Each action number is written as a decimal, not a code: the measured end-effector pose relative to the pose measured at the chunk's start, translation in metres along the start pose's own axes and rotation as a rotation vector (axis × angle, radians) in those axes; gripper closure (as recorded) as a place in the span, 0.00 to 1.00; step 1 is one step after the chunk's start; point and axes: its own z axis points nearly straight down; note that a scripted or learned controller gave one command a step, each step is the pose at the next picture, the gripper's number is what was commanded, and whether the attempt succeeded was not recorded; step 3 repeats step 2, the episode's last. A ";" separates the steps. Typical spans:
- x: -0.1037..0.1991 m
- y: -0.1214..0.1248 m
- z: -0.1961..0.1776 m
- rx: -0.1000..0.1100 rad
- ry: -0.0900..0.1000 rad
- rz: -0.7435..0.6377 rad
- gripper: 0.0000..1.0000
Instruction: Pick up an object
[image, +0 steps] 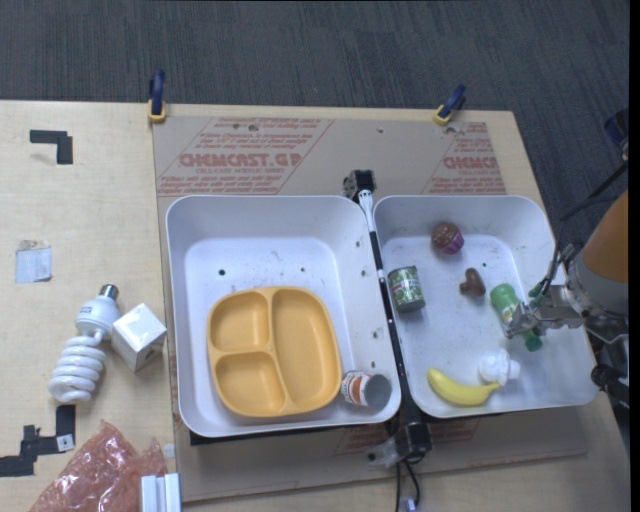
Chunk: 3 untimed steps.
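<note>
From my seat I see a pale wooden bench with dark carpet beyond its far edge. A brown printed board lies on it, pinned at the back by two blue and yellow clamps, and the two white bins sit side by side on that board.

The left bin holds a yellow divided plate, and a small cup lies on its side just beside the plate's near right corner.

The right bin holds a purple ball near the back, a green can close to the wall between the bins, a small brown piece, a green bottle, a banana at the near edge and a white lump touching the banana's right end.

The gripper reaches over the right rim of that bin, low, just beside the green bottle's near end. I cannot tell whether its fingers are spread or closed, nor whether they touch the bottle. The orange band of the arm shows at the right.

Outside the bins, on the bare bench to the left, lie a spiral light bulb, a white cube touching it, and a red mesh bag at the near edge. Black tape marks sit on the wood.
</note>
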 end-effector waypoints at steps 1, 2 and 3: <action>0.073 -0.005 -0.093 0.000 -0.002 -0.002 1.00; 0.122 0.012 -0.105 0.001 -0.001 -0.002 1.00; 0.122 0.012 -0.105 0.001 -0.001 -0.002 1.00</action>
